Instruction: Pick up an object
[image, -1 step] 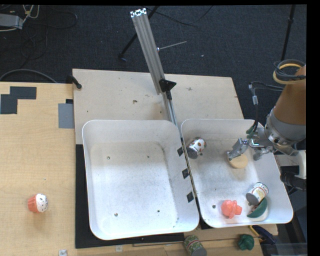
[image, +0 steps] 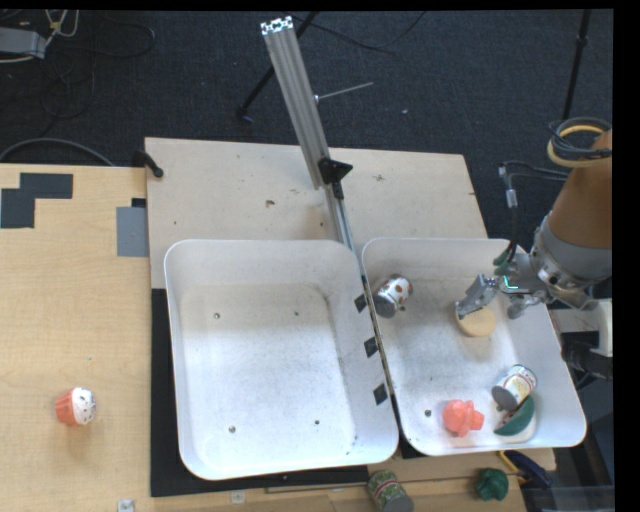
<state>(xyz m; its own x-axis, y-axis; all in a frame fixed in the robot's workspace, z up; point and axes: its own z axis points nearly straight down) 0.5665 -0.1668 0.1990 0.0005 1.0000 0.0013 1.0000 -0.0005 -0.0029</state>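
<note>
1. My gripper (image: 478, 303) hangs over the right bin (image: 560, 400), just above a tan lump (image: 478, 323); jaw state, I cannot tell.
2. Lump looks light, soft, rounded; I'd pinch across its middle.

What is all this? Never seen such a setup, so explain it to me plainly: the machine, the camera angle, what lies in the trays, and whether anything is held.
One camera, fixed above a bench, looks down at a slant. The grey and orange shape at the right is a robot arm, ending in a gripper meant to pick things up. Two shallow white bins sit side by side: the left bin and the right bin. The right bin contains a small round white and brown object, a pale yellowish lump just beneath the gripper, a pink-orange toy, a small can and a dark green piece. I cannot tell whether the gripper holds the lump. A small red and white toy lies outside, far left.
</note>
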